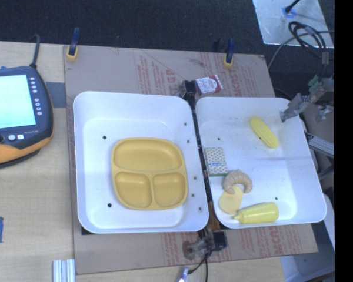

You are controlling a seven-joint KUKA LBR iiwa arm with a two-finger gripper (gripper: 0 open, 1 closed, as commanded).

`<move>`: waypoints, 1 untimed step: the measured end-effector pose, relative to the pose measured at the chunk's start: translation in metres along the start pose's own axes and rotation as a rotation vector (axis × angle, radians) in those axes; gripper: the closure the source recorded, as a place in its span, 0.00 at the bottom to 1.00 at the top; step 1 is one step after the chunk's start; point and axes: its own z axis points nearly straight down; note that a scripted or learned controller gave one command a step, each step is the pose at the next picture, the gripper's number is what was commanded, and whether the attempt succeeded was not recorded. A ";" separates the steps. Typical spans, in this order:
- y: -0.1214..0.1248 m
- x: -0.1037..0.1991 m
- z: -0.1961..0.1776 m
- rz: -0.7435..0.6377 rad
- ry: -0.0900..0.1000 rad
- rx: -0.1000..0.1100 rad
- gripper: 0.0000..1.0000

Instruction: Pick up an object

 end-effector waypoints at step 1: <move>0.053 -0.004 0.064 -0.003 -0.001 0.001 0.00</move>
